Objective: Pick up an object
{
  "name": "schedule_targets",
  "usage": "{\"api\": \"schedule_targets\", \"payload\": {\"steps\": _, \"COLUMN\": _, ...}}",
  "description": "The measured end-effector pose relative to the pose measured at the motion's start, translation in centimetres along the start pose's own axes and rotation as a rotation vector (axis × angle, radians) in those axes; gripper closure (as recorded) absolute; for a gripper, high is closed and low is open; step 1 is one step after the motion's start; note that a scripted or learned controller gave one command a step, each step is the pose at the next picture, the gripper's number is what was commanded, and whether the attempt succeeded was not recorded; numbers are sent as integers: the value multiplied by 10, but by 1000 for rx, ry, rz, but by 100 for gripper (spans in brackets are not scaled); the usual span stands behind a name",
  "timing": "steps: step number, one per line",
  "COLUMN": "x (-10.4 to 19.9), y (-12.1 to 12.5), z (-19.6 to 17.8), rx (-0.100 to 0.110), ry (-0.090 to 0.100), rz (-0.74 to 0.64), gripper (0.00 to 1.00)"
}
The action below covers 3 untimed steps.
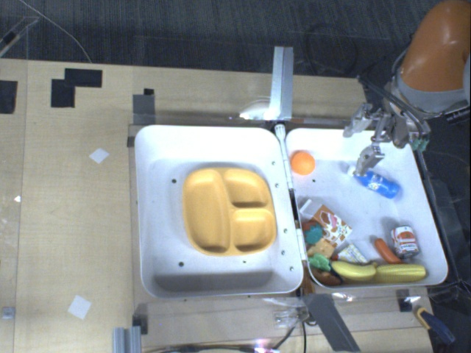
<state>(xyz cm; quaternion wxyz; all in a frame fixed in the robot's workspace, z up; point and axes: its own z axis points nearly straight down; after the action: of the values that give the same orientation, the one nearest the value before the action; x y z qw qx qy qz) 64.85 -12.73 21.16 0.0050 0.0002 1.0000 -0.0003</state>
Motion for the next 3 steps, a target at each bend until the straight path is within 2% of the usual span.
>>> {"api": "schedule_targets", "payload": {"steps": 1, "x": -11, "y": 10, "z": 34, "rx": -1, "ry": 1, "rz": 84, "gripper": 0}}
{"api": "schedule_targets", "payload": {"steps": 2, "x": -10, "y": 4, "z": 23, "rx": -1, "ry": -1, "rz": 158, "gripper": 0}}
{"api": "schedule_targets", "payload": {"steps": 3, "x": -16, "y": -8, "z": 56, "rx": 0, "ry": 0, "rz": 330, "gripper": 0}}
